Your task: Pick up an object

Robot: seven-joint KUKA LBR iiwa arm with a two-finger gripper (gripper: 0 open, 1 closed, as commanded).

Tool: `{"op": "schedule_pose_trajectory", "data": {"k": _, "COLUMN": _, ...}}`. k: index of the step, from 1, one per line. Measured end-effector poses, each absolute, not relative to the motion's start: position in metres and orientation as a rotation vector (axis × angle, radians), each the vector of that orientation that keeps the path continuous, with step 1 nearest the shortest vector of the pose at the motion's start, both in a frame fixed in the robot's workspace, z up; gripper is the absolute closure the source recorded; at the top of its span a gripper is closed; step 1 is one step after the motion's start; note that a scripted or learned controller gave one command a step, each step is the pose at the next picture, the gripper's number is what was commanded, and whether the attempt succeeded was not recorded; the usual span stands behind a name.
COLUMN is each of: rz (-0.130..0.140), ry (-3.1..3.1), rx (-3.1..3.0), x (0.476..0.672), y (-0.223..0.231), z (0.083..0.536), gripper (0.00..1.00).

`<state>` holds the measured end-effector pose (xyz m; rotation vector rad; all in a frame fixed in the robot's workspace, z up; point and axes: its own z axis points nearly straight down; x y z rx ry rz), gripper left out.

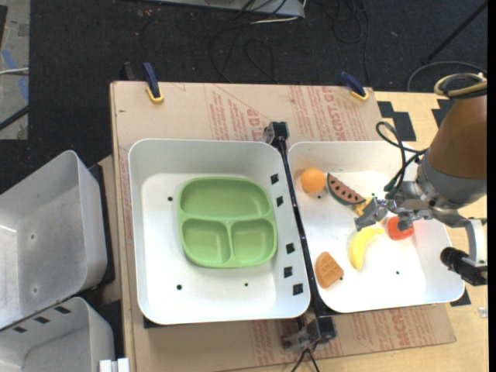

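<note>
Yellow banana (361, 246) (curved) flat in right bin (403, 297), beside red object (401, 228).

Robot lab: clamped board (232, 107) (loose cables (325, 14)).

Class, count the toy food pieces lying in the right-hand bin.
5: orange far left, watermelon slice beside it, banana centre, bread near left, red piece by the gripper, which may hide more.

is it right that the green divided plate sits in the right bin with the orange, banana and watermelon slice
No. In the camera view the green divided plate sits in the left bin; the orange, banana and watermelon slice lie in the right bin.
</note>
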<state>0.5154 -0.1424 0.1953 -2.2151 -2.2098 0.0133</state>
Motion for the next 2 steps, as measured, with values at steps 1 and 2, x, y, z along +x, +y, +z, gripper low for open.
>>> {"op": "schedule_pose_trajectory", "data": {"k": 1, "rz": 0.000, "ry": -2.222, "rx": -2.220, "x": 0.519, "y": -0.142, "z": 0.203, "gripper": 0.00}}
{"op": "schedule_pose_trajectory", "data": {"k": 2, "rz": 0.003, "ry": -2.217, "rx": -2.222, "x": 0.516, "y": -0.139, "z": 0.160, "gripper": 0.00}}
